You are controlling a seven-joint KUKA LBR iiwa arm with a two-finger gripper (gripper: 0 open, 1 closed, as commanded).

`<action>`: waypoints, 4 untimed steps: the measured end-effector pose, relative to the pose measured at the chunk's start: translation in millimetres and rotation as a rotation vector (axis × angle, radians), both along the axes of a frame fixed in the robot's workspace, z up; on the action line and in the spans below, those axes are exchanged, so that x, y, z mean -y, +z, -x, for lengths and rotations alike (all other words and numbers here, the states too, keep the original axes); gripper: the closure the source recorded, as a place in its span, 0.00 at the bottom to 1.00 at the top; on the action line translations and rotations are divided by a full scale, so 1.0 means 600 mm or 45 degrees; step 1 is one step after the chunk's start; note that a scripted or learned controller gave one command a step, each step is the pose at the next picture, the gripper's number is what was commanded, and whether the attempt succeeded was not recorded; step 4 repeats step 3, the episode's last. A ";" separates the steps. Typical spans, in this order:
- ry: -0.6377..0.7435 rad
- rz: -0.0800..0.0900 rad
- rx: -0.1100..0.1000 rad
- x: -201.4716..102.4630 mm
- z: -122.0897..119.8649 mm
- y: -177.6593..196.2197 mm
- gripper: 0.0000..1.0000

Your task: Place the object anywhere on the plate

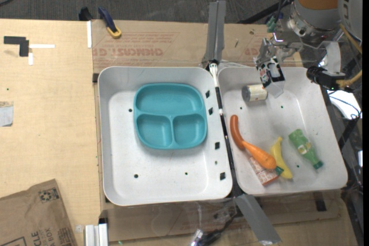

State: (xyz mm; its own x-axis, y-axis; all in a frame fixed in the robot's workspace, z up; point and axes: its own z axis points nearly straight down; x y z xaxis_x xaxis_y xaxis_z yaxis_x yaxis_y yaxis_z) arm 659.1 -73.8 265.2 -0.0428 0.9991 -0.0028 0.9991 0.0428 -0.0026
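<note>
A teal plate [170, 115] with three compartments lies in the left bin [115, 141], with nothing on it. In the right bin [314, 95] lie a small beige cylinder [254, 93], a red sausage-shaped piece [235, 127], an orange carrot [260, 154], a yellow banana [281, 158], a green bottle [304, 148] and a flat reddish packet [263, 173]. My gripper [270, 73] hangs over the back left of the right bin, just above and to the right of the cylinder. Nothing is seen held in it.
A raised grey divider [216, 37] runs between the two bins. Cables [340, 86] trail along the right bin's far right edge. A blue and yellow tool [109, 23] lies on the cardboard behind the left bin.
</note>
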 end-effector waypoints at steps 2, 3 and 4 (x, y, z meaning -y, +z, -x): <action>0.230 -0.002 -0.003 -0.228 0.050 -0.126 1.00; 0.229 -0.002 -0.002 -0.226 0.050 -0.125 0.00; 0.229 -0.002 -0.002 -0.226 0.050 -0.125 0.00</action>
